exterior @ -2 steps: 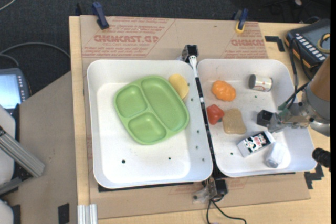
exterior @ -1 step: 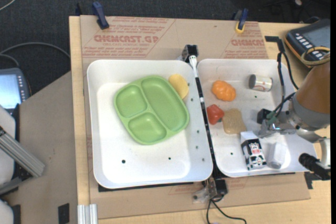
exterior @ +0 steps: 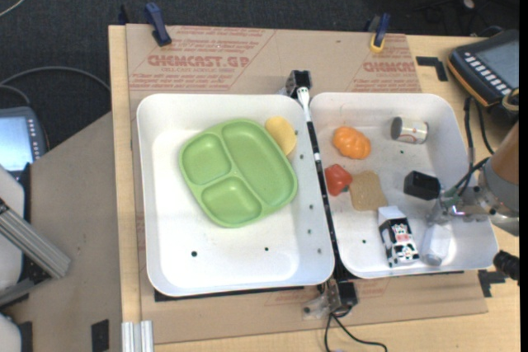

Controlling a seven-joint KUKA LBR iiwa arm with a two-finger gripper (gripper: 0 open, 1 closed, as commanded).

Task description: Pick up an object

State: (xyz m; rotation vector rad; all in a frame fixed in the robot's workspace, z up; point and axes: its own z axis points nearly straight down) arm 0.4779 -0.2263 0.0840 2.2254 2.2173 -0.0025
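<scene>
Where bins (exterior: 157, 177) meet — two, side-by-side

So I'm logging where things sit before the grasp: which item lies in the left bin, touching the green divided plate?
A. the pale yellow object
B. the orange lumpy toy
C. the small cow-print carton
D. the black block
A: the pale yellow object sits against the upper right edge of the green divided plate in the left bin; the other three lie in the right bin.

fixed overhead camera — slanted, both bins (exterior: 157, 202)
</scene>
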